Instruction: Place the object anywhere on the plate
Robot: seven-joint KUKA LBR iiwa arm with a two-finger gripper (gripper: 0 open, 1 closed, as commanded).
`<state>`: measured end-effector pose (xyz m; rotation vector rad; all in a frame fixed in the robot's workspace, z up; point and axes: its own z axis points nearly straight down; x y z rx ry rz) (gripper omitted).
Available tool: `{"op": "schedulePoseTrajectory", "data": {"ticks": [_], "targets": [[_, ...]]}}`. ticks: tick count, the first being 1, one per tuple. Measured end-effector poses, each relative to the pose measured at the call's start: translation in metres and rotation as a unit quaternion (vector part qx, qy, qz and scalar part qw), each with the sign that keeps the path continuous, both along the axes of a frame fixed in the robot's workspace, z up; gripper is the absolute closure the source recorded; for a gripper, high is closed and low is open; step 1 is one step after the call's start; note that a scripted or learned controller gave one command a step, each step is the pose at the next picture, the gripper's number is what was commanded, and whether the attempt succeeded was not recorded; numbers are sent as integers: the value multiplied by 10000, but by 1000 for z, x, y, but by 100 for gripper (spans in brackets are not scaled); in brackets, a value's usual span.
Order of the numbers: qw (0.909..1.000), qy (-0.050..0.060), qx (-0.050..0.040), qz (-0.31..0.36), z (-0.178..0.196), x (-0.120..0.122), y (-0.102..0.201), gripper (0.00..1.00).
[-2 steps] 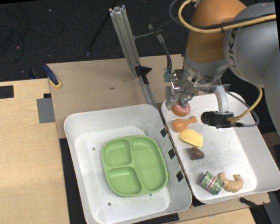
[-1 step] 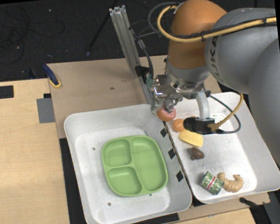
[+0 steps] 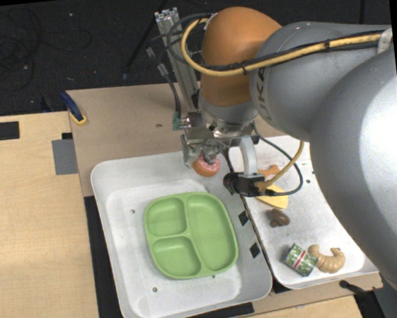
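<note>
Dark floor and cabling lie behind the desk (image 3: 128,102), which carries two white bins side by side.

Camera view: my jaws (image 3: 206,162) hang over the far edge of the left bin (image 3: 118,199). A small pinkish-orange object (image 3: 207,166) sits at the tips of my jaws. It appears to be pinched between them, so I judge them closed to a narrow gap on it, though the contact faces are too small to confirm. The green plate (image 3: 191,234), with three compartments, lies below and nearer the camera than my jaws, a short way apart from them. To the other side of my jaws, in the right bin (image 3: 345,259), lie a yellow piece (image 3: 274,200), a brown item (image 3: 279,217), a green packet (image 3: 297,259) and a tan item (image 3: 330,260).

Risk: the grip looks shallow, at the fingertips only. Release from here would drop the object onto bare bin floor short of the plate. A round object could also roll off the plate rim.
</note>
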<state>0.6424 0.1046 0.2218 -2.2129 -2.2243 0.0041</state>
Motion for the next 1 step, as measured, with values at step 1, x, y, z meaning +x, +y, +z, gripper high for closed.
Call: {"op": "schedulePoseTrajectory", "data": {"ticks": [1], "targets": [[10000,-7,-9,-13,2,0,-2,0]]}}
